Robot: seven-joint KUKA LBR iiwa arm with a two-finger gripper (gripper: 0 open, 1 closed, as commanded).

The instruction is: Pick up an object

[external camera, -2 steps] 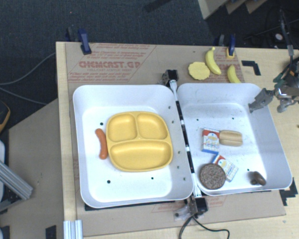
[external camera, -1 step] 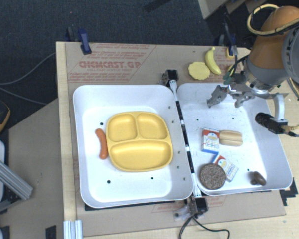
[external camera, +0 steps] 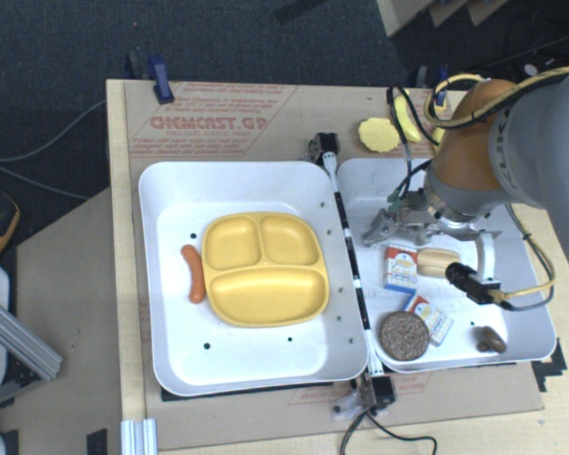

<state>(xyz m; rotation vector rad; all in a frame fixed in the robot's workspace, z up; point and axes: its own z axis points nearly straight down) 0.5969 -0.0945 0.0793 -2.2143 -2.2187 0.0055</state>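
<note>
Right bin (external camera: 531, 282), nearest the viewer: a round brown disc (external camera: 403, 336) and a small brown lump (external camera: 490, 339), both nearer than the end effector (external camera: 405, 218). Just nearer it lie a small carton (external camera: 401, 267) and a tan cylinder (external camera: 438, 261). To its left, the yellow divided tray (external camera: 264, 268) and orange sausage (external camera: 194, 273). Finger spacing cannot be told.
</note>
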